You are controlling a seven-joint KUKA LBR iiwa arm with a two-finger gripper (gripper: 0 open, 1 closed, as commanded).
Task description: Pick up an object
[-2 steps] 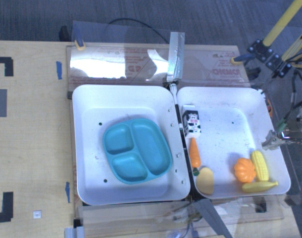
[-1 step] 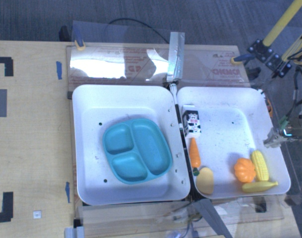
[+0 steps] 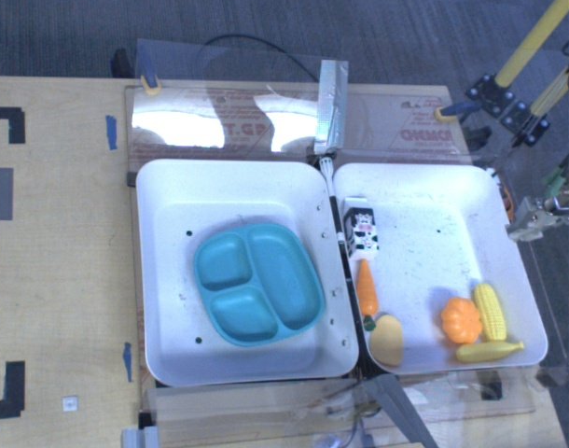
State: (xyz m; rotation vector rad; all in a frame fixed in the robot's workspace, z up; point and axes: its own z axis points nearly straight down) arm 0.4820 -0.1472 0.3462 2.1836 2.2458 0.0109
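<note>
Camera view: toy pumpkin [image 3: 460, 318], corn [image 3: 491, 310] and banana [image 3: 489, 350] crowd the right bin's [image 3: 424, 203] corner — hand's state cannot be told

Divided plate [image 3: 256, 285] in left bin [image 3: 163, 250]; carrot [image 3: 367, 287], pumpkin [image 3: 461, 319], corn [image 3: 491, 310] in right bin [image 3: 424, 194]

The desk [image 3: 51, 250] is viewed from a single fixed camera set well above, angled down, with both white bins [image 3: 163, 194] framed whole.

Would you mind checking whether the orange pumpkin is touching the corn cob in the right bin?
Touching. The camera view shows the pumpkin pressed against the corn cob, with no white bin floor between them.
</note>
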